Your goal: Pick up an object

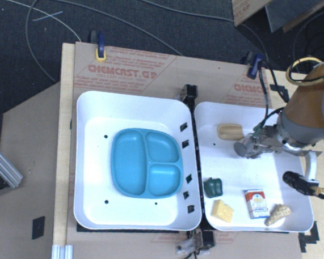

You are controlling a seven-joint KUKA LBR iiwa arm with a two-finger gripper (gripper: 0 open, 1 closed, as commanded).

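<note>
Tan block (229, 131) just left of gripper (247, 148), apparently untouched.

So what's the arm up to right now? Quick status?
Gripper low in the right bin, beside the tan block. Nothing seen held. Green piece, yellow wedge, red box untouched near the front.

Plate (146, 163) in left bin (86, 147) — items in right bin (295, 224).

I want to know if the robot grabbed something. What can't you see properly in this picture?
- Gripper: fingers blurred and too small; open or shut is unclear.
- Red-and-white box: its print is too small to read.
- Arm: cut off by the right edge.
</note>
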